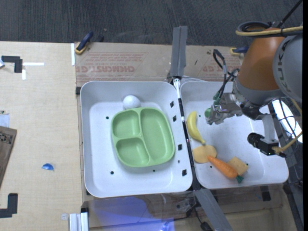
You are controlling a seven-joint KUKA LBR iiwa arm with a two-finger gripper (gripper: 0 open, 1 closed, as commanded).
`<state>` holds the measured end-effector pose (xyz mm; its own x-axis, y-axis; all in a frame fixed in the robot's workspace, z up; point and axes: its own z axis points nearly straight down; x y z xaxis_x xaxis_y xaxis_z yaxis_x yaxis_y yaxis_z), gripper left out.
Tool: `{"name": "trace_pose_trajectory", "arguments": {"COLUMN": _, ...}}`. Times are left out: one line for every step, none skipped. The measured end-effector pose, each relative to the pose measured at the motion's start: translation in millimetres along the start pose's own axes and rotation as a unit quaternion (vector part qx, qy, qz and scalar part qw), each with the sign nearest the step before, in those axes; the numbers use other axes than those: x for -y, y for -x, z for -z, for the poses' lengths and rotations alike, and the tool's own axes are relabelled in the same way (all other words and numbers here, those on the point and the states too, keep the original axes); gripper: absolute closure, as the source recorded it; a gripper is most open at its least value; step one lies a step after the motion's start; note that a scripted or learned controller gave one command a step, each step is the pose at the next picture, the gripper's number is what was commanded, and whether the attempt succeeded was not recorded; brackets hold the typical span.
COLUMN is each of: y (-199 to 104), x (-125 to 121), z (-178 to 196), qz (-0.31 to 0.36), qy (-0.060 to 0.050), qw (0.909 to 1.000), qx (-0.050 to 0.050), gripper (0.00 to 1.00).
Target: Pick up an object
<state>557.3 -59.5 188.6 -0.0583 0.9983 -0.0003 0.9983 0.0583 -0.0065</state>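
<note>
The right bin (269,177) holds a yellow banana (192,125) along its left wall. Near the front lie a pale yellow round piece (204,153), an orange carrot (224,167) and a tan chunk (239,165). My gripper (216,115) hangs over the upper middle of this bin, just right of the banana's top end and apart from it. Nothing shows in its grasp. The left bin (91,129) holds a green divided plate (143,137) and a white ball (131,101) behind it.
The grey arm with its orange band (262,64) fills the space above the right bin's back right. A black fitting with cables (262,143) hangs over the bin's right side. A grey post (179,52) stands between the bins at the back.
</note>
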Motion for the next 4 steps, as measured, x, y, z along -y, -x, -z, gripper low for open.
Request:
{"name": "trace_pose_trajectory", "arguments": {"y": 0, "x": 0, "z": 0, "qz": 0.000, "qy": 0.000, "qw": 1.0000, "qx": 0.000, "gripper": 0.00}}
{"name": "trace_pose_trajectory", "arguments": {"y": -5, "x": 11, "z": 0, "qz": 0.064, "qy": 0.000, "qw": 0.9979, "qx": 0.000, "gripper": 0.00}}
{"name": "trace_pose_trajectory", "arguments": {"y": -14, "x": 10, "z": 12, "qz": -0.025, "qy": 0.001, "qw": 0.9997, "qx": 0.000, "gripper": 0.00}}
{"name": "trace_pose_trajectory", "arguments": {"y": 21, "x": 4, "z": 0, "qz": -0.047, "qy": 0.001, "qw": 0.9989, "qx": 0.000, "gripper": 0.00}}
